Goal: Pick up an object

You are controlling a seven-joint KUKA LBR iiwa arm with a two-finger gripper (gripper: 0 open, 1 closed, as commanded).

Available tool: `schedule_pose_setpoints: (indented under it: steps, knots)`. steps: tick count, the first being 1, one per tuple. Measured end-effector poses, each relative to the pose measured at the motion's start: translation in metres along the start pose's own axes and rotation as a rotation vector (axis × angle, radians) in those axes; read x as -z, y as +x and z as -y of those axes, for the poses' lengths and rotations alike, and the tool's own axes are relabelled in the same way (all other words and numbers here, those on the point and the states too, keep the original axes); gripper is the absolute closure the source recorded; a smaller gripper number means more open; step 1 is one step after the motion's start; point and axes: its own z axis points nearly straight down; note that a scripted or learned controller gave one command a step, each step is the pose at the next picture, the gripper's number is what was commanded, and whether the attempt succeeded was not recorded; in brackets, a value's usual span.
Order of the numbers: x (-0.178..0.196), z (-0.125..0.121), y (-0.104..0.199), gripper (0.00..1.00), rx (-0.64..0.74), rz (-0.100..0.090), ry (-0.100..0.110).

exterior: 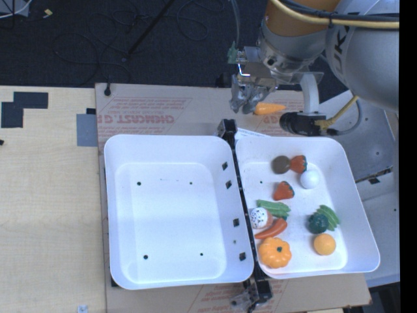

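My gripper [249, 102] hangs above the back edge of the right bin [355, 194], near the divider between the bins. It is shut on a small orange carrot-shaped piece [269, 109], which sticks out to the right from between the fingers and is lifted off the bin. Below in the right bin lie several toy foods: a brown round piece [281, 164], a white ball [309, 178], a red pepper [283, 190], green beans [273, 208], a red chili [272, 229], a pumpkin [275, 253], an orange [324, 244] and broccoli [318, 222].
The left bin [117, 201] sits beside the right one, joined by a black hinge strip [238, 194]. Both rest on a cardboard sheet [156, 109]. A wooden bench top [45, 207] lies to the left. The arm's grey body [365, 38] looms over the back right.
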Motion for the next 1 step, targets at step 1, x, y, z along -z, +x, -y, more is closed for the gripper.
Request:
schedule_pose_setpoints:
  steps: [1]
  knots:
    - [0.0400,0.0000,-0.0172,1.00,0.000,0.000,0.000]
